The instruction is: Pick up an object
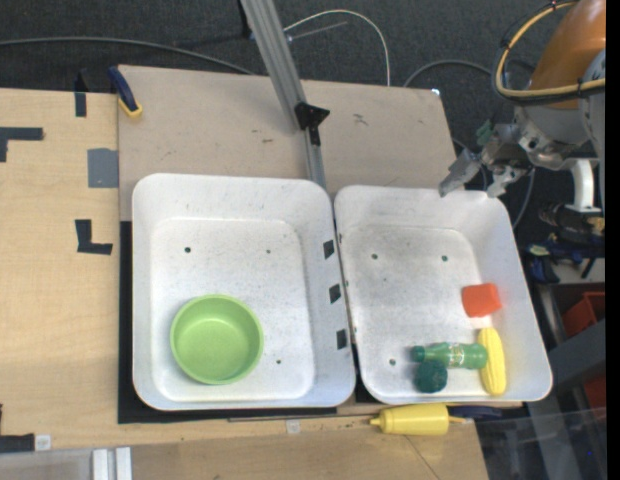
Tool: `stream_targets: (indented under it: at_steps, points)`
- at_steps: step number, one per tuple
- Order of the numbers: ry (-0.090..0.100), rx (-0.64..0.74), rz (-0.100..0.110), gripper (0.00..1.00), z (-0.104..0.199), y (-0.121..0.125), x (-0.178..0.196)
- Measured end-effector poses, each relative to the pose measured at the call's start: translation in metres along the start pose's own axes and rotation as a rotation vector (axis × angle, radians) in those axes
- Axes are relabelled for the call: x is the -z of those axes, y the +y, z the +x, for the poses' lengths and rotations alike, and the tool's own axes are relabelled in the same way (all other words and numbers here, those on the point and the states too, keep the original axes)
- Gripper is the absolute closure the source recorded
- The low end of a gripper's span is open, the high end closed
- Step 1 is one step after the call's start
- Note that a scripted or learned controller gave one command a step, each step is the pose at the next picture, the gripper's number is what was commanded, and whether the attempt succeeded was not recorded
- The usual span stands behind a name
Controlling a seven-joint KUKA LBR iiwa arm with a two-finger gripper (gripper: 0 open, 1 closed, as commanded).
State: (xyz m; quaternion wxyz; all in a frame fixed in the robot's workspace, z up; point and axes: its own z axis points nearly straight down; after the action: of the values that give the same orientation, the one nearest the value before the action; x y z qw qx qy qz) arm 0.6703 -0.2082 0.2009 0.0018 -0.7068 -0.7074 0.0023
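Claw over right bin far rim, grip state unclear, items clustered near corner

Right bin far half open; objects crowd near corner.

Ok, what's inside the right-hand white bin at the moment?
The right-hand white bin holds an orange block, a yellow banana-shaped toy, a green plastic bottle and a dark green lump. What lies beneath them is covered.

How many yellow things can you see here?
2: a yellow banana-shaped toy in the right white bin, and a yellow plastic squeeze bottle on the bench just outside it.
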Motion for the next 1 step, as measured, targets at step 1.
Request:
stream_targets:
  at_steps: [1]
  points:
    - [0.001, 0.001, 0.002, 0.0, -0.0002, 0.0007, -0.0652]
